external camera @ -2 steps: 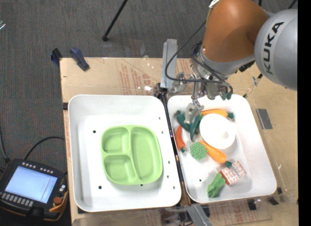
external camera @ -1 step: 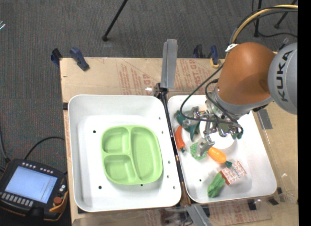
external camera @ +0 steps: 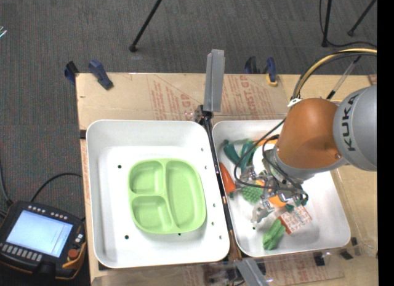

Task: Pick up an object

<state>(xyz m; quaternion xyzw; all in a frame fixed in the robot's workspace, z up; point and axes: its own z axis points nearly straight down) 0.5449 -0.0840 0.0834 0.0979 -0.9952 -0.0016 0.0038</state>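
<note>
**Arm lowered over cluttered right bin; finger state undetermined**

Bench [external camera: 154,97] is seen from above, with two white bins set side by side on it. A green divided plate [external camera: 167,194] lies flat near the middle of the left bin [external camera: 98,186]; three compartments are noted in it.

The arm [external camera: 320,137] is reached in from the right and is positioned over the right bin [external camera: 335,217], its orange band above the wrist. The gripper [external camera: 266,208] is pointed down among a cluster of small objects. Whether the gripper is spread, closed, or clamped on anything cannot be told, as the wrist hardware and clutter hide it.

The candidate objects are all found in the right bin. An orange piece [external camera: 226,179] is seen against the bin's left wall. A teal item [external camera: 234,152] lies behind it, partly under the wrist. A green textured item [external camera: 249,192] is seen just beside the gripper. A red-and-white packet [external camera: 295,219] lies to the right of the gripper, and a green piece [external camera: 272,237] lies near the front wall.

A handheld control pendant [external camera: 40,235] is noted on the floor at lower left.
</note>
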